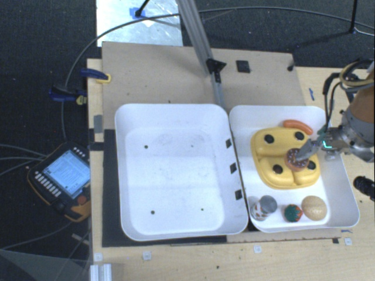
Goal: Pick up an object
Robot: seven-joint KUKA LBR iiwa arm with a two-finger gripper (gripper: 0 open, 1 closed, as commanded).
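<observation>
A: Bins on the bench (pixel 176 69), count?

B: 2 shallow white bins, side by side, inner rims touching. Left bin (pixel 126 157): bare floor, all 4 walls open to approach. Right bin (pixel 345 212): 6 items.

A: List them by place.

B: 1 yellow block (pixel 275 151) with dark round holes, taking up the middle of the right bin, its left side near the inner rim. 1 orange sausage-shaped piece (pixel 297 125) at the block's far edge, toward the bin's far right corner. 1 small brown ring (pixel 294 159) on top of the block. Along the near wall, a row of 4: 1 white-and-red piece (pixel 256 211) in the near left corner, 1 grey ball (pixel 269 204) touching it, 1 green-and-red ball (pixel 293 213), 1 tan egg-shaped piece (pixel 314 208) toward the near right corner.

A: That makes 7.

B: Corrected: 7 items.

A: Gripper?

B: 1 gripper (pixel 302 155), coming in over the right wall, tip down at the brown ring on the block. Whether it is apart or closed, I cannot tell; too small and dark.

A: Free room?

B: A strip of bare floor between block and near row, and a narrow strip along the right wall under the arm (pixel 357 130).
</observation>
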